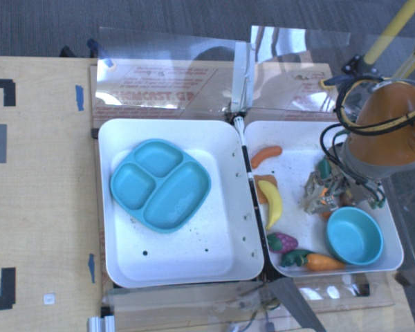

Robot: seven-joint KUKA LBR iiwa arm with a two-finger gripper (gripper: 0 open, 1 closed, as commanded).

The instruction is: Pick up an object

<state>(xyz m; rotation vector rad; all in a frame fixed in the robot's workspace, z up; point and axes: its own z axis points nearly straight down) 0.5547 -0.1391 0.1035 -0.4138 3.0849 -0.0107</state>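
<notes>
My gripper [323, 192] hangs low over the middle of the right bin [297, 140], just up and left of a blue bowl [354, 235]. To its left lie a yellow banana [271, 203] and an orange-red sausage [265, 155]. A purple grape bunch [282, 241] and a carrot [318, 261] with a green top rest along the bin's front edge. Nothing is visibly held in the gripper.
The left bin [207, 254] holds a blue divided plate [160, 184]. The arm's orange band [382, 126] and black cables loom over the right bin's far right side. Clear plastic shields [167, 81] stand behind both bins. A metal divider [247, 178] separates them.
</notes>
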